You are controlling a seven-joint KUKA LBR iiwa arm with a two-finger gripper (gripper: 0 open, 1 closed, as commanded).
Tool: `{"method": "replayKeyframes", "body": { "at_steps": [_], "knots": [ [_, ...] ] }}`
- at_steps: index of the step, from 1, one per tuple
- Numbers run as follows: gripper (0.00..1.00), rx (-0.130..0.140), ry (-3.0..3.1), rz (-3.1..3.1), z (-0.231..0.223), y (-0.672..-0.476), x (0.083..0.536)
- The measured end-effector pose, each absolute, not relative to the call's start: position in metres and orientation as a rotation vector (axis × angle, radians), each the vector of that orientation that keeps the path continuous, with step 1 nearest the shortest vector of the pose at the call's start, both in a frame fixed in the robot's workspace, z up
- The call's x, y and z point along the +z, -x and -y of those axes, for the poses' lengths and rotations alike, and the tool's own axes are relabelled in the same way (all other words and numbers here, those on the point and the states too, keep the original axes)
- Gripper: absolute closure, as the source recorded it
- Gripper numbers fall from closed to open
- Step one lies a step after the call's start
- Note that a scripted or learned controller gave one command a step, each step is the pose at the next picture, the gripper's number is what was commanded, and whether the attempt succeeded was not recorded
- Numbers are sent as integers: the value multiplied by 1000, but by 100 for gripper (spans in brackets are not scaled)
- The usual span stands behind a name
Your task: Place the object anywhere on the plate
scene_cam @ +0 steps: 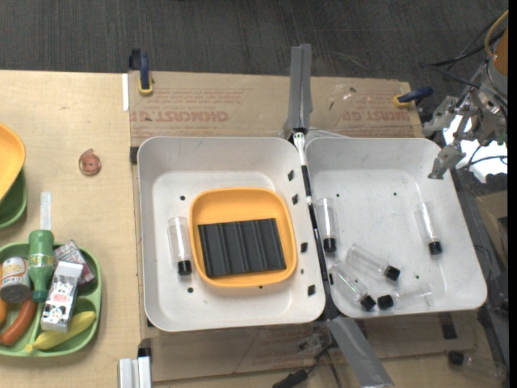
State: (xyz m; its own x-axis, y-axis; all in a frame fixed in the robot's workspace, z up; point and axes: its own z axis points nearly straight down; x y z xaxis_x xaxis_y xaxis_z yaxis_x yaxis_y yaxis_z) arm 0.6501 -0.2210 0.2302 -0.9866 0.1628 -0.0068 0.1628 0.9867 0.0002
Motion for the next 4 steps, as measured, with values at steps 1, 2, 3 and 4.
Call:
{"method": "replayKeyframes", "body": {
  "at_steps": [1,2,3,4],
  "knots": [
    [0,0,-232,-3128,221,-644,238],
    [0,0,-48,-3135,221,-636,252],
    [0,0,-5,-3137,221,-637,245],
    [0,-1,190,-3130,220,-642,240]
  ]
}}
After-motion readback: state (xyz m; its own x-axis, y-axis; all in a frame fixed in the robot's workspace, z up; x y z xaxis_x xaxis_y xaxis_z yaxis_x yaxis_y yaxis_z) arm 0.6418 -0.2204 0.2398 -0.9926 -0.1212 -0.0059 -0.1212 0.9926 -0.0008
